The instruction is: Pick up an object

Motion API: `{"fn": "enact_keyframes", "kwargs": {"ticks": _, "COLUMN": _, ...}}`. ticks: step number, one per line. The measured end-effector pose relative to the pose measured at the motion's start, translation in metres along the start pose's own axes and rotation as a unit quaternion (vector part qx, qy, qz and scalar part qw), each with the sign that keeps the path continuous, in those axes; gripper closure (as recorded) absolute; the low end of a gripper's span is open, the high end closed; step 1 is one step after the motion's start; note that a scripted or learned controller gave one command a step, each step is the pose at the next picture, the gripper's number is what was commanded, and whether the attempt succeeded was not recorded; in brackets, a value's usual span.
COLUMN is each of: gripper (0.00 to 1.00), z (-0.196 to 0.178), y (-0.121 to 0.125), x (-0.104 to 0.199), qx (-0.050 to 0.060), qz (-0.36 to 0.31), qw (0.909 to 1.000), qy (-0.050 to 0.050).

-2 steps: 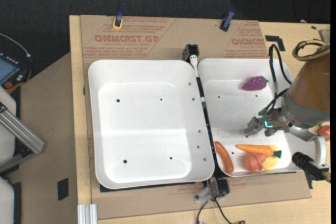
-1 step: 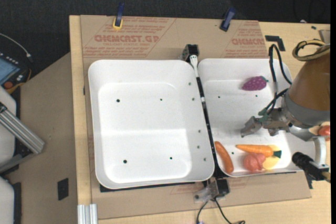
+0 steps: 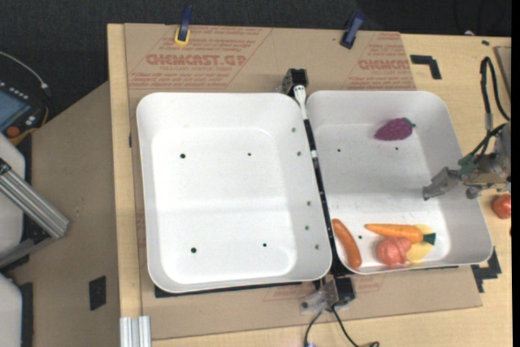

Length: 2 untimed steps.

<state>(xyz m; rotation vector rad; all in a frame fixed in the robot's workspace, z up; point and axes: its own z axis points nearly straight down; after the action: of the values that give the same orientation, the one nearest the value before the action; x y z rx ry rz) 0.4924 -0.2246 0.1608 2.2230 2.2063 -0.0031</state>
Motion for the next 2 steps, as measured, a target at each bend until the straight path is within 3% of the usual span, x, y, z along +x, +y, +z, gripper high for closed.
{"fn": "enact_keyframes", "kwargs": {"ticks": 1, "gripper": 1.00, "z": -0.0089, "y": 0.0009, "x": 0.0056, "qx": 0.000, "qz": -0.003, "qw": 1.0000, "qy": 0.002}}
{"fn": "enact_keyframes", "kwargs": {"ticks": 2, "gripper": 0.00, "z": -0.0083, "y": 0.0007, "x": 0.0057, "qx": 0.001, "qz": -0.003, "qw": 1.0000, "qy": 0.002}}
